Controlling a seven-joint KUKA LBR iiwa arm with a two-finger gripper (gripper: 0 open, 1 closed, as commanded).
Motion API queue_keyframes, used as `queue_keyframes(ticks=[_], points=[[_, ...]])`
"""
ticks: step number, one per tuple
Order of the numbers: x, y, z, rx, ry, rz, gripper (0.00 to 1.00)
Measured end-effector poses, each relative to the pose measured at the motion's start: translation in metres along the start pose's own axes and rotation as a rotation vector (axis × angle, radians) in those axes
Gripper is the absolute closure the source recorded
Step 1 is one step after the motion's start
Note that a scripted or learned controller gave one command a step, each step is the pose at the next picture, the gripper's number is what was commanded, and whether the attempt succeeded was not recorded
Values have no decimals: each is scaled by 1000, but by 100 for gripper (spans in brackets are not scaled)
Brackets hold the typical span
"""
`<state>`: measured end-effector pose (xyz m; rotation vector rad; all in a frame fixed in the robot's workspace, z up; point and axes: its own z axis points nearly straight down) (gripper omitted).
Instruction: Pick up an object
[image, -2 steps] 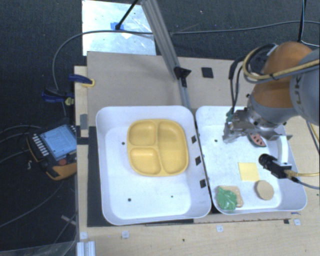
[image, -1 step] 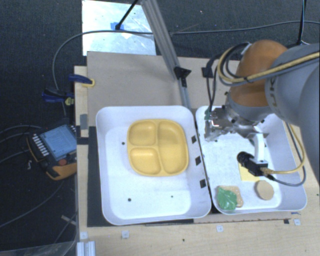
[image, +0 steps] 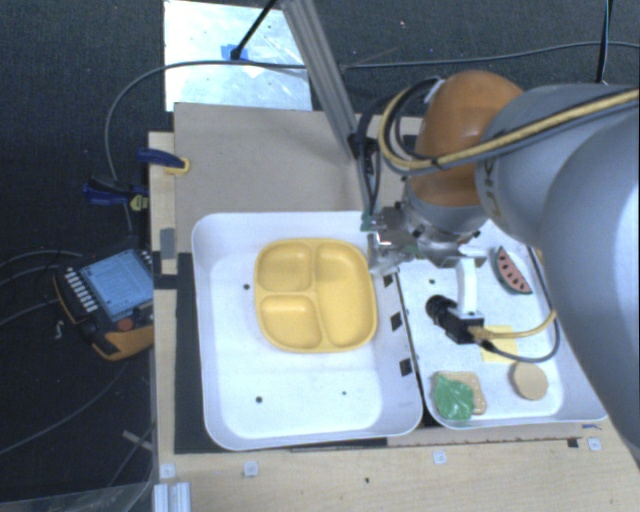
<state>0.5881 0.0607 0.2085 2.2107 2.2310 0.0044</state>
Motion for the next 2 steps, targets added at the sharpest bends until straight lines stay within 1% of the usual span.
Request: queue_keyframes(ticks=[1, 2], points=[[49, 19, -6, -1, 1, -1, 100], [46, 19, -6, 1, -1, 3, 0]])
